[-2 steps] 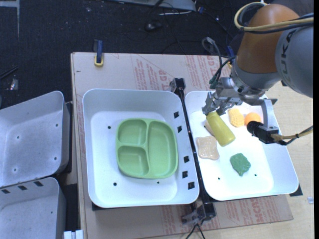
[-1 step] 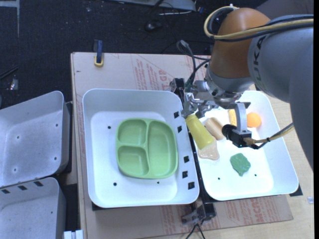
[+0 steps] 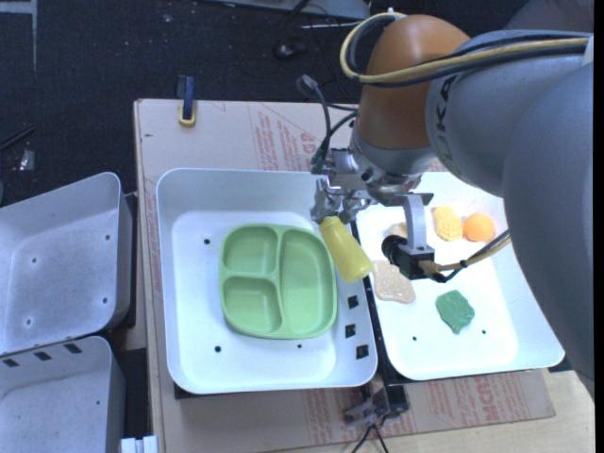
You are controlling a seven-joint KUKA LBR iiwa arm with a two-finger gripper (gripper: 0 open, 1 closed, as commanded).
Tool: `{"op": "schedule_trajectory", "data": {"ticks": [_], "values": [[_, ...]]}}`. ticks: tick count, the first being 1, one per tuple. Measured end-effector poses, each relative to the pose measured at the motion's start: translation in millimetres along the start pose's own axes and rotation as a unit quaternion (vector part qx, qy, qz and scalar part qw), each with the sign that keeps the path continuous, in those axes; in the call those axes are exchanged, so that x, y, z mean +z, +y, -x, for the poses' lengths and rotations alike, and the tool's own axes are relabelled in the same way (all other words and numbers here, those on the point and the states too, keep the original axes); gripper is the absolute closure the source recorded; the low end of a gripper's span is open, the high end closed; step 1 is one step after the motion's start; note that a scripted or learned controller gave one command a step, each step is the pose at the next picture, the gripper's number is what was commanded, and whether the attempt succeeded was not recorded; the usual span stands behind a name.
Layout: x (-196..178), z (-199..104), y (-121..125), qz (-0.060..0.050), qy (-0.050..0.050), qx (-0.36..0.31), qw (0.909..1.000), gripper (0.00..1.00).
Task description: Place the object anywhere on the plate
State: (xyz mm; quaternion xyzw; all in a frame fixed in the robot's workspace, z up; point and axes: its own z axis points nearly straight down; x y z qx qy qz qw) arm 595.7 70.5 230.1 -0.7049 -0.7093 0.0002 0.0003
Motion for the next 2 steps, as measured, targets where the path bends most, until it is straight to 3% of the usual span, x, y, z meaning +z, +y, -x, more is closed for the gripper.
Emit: {"op": "schedule_trajectory", "data": {"ticks": [1, 2], "values": [[7.1, -48.2, 5.6, 0.001, 0.0, 0.001, 1.0, 1.0], [7.0, -46.8, 5.4, 0.0, 0.0, 0.002, 1.0, 0.0]]}}
